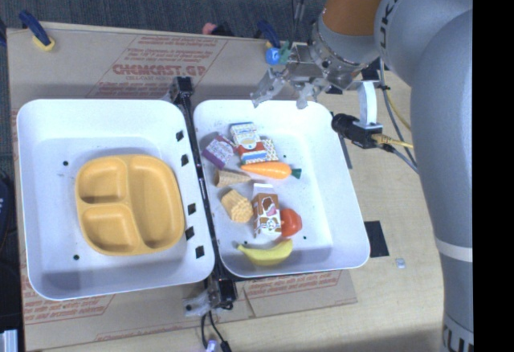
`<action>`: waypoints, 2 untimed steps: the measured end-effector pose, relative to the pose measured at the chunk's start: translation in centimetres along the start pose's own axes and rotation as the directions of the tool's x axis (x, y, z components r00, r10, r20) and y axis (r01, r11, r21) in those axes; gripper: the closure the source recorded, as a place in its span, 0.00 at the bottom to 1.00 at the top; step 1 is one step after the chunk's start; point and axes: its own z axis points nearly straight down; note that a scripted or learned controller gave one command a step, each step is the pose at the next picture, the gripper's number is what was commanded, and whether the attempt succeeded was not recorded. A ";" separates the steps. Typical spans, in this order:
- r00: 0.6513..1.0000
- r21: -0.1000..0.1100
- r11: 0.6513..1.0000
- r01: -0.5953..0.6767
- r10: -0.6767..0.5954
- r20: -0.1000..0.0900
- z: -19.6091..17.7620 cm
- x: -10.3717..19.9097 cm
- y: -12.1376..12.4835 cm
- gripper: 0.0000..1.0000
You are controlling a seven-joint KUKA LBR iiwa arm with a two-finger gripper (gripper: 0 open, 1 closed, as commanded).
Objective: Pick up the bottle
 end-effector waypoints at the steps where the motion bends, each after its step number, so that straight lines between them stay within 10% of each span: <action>1: 1.000 0.002 1.000 0.005 -0.005 0.000 -1.0 0.1 0.0 1.00; 2: 0.999 0.000 0.999 0.041 -0.041 0.000 0.8 -1.1 -9.2 1.00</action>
